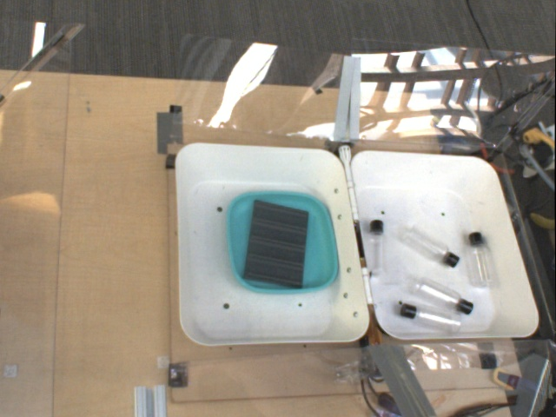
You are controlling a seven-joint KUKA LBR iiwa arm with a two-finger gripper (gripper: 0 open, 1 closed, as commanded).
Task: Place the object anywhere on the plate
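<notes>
A teal square plate (323, 252) sits in the middle of the left white bin (200, 233). A dark grey ribbed rectangular block (276, 243) lies flat on the plate, its long side running near to far, slightly tilted. In the right white bin (417, 176) lie several clear plastic tubes with black caps: one (429, 245) near the middle, one (477, 257) at the right, one (442, 298) lower down and one (427, 316) near the front edge. A lone black cap (376, 227) sits near that bin's left wall.
A metal divider post (347, 102) stands behind the seam between the two bins. Cables and metal framing (521, 120) crowd the far right. Bare wooden bench (78, 233) stretches to the left of the bins.
</notes>
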